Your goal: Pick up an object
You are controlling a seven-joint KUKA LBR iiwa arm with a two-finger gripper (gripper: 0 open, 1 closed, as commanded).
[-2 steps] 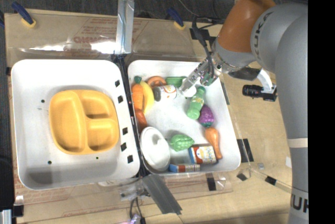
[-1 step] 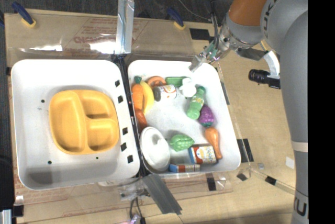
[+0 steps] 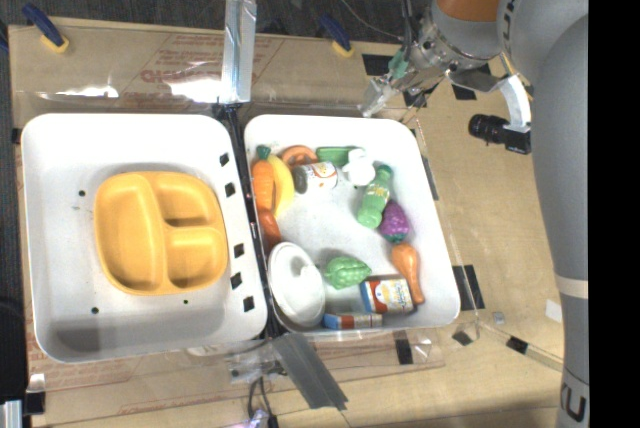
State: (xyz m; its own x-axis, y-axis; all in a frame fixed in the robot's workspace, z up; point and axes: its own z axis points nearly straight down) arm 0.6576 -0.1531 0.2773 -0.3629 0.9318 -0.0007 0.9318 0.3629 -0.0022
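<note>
The toy food (image 3: 340,216) lies in the white bin (image 3: 432,216) nearer the arm, and nothing is picked up yet.

In that bin a green bottle (image 3: 372,201) lies near the middle, touching a bunch of purple grapes (image 3: 396,221). A small carrot (image 3: 405,266) sits just beside a little can (image 3: 388,294), and a green pepper (image 3: 347,271) lies next to a round white bowl (image 3: 295,284). A banana (image 3: 283,184) rests along the wall by the other bin. The gripper (image 3: 395,86) hangs over the bench just past the bin's far rim, apart from all the toys (I cannot tell if it is spread or pressed together, it is too small and blurry). The grey arm (image 3: 540,66) with its orange band comes in from the right. The other bin (image 3: 60,146) holds a yellow tray (image 3: 160,231) with sections.
</note>
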